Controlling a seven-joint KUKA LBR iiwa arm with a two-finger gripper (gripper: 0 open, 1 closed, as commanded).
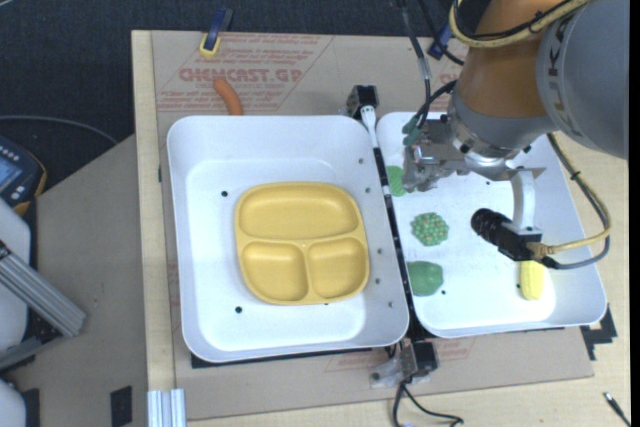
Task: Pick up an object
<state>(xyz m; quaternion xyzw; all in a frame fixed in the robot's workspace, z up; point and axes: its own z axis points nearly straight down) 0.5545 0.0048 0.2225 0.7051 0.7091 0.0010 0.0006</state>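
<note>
The arm's gripper (pixel 419 171) hangs low over the upper left part of the right bin (pixel 570 310), close to the divider between the bins. A small green piece (pixel 395 181) lies just left of it, against the bin wall. Below the gripper sits a round, bumpy green ball (pixel 430 228). Further down lies a smooth green object (pixel 425 277). A yellow object (pixel 532 281) rests near the bin's lower right. I see nothing held in the gripper.
The left bin (pixel 200 305) holds a yellow divided tray (pixel 300 242). A black fitting (pixel 498 227) on a yellow cable hangs off the arm above the right bin. An orange piece (pixel 228 96) and a blue-yellow clamp (pixel 213 33) lie on the board behind the bins.
</note>
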